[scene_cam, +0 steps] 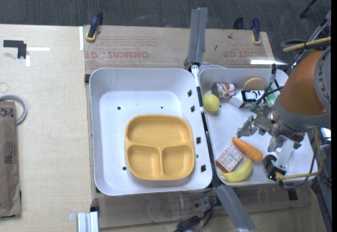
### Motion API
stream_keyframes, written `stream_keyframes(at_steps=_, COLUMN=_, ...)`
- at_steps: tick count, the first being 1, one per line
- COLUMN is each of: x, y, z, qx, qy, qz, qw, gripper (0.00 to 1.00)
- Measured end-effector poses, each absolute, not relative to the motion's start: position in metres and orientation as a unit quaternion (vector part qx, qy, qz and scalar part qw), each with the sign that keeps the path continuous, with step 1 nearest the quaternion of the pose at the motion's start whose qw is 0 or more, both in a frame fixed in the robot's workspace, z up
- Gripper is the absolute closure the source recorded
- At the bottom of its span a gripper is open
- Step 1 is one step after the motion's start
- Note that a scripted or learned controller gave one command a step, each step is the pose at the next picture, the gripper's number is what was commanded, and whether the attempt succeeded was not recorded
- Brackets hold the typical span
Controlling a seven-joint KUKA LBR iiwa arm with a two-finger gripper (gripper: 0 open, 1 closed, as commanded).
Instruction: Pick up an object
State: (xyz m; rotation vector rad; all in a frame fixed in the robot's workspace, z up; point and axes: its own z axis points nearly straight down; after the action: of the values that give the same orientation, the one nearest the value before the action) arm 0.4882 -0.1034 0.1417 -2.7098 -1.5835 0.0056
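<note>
We see the gripper (261, 126) hanging low in the right bin (295, 175), right of frame, poised just above the carrot (248, 150), probably our target. Whether it is spread or closed we cannot tell. The banana (237, 172) lies just below the carrot.

So the gripper (261, 126) sits over the right bin (296, 168), and most of the stuff is on its left: the carrot (248, 150) just below-left of it, the small carton (229, 158) left of the carrot, and the banana (238, 172) in front of both, at the bin's near edge. Behind the gripper, toward the far wall, there's the lemon (211, 102), with the can (225, 89) just beside it. Further left, well away from the gripper, the left bin (105, 136) holds the divided plate (159, 146) — sitting toward its near side.
</note>
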Motion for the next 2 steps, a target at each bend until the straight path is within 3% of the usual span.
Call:
stream_keyframes(at_steps=1, x=0.4892, y=-0.0945, z=0.0904, qx=-0.836, qy=-0.548, qz=0.0019, qw=0.002, gripper=0.00)
stream_keyframes(at_steps=2, x=0.4889, y=-0.0956, z=0.0988, qx=-0.837, qy=-0.547, qz=0.0029, qw=0.002, gripper=1.00)
